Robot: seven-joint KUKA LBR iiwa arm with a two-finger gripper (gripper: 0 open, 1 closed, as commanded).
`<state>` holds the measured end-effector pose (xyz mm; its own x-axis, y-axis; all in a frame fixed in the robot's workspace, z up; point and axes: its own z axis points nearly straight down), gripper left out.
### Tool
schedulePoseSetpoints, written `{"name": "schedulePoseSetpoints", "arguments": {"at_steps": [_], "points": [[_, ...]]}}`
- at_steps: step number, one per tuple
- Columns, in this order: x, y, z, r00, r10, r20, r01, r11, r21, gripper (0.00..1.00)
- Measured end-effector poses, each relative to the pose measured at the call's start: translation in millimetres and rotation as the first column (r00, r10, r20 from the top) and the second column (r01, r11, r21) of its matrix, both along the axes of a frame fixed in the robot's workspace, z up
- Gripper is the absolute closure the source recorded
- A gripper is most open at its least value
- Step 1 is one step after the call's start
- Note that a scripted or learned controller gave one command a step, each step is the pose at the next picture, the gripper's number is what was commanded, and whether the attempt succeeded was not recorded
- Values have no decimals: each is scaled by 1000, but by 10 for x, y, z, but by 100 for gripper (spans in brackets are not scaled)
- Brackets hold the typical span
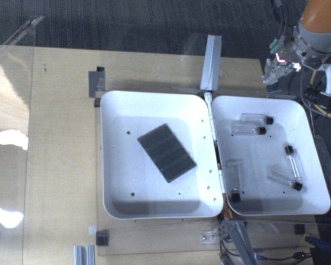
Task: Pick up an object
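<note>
A dark grey flat rectangular pad [166, 152] lies tilted in the middle of the left bin [113, 148]. Several clear tubes with black caps lie scattered in the right bin [311, 148]: two side by side near the back [252, 123], one by the left wall [233, 176], and two toward the right [289, 170]. My gripper [277, 70] hangs beyond the back right corner of the right bin, outside it and apart from every object. The orange band of the arm [321, 4] rises above it.
A grey metal post [211, 62] stands at the back between the two bins. Cables and hardware crowd the right edge [325, 101] and the front by the bins' seam [237, 242]. Bare wooden bench [49, 148] lies to the left.
</note>
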<state>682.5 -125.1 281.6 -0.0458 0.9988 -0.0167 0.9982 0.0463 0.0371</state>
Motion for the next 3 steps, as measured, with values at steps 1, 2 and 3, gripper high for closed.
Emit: {"name": "schedulePoseSetpoints", "arguments": {"at_steps": [1,2,3], "points": [[-398,-383,-493,980,-197,-34,197,980,14,100],[-316,-320,-1478,997,73,-35,-72,997,15,100],[-115,60,-414,997,75,-29,-75,997,13,100]]}}
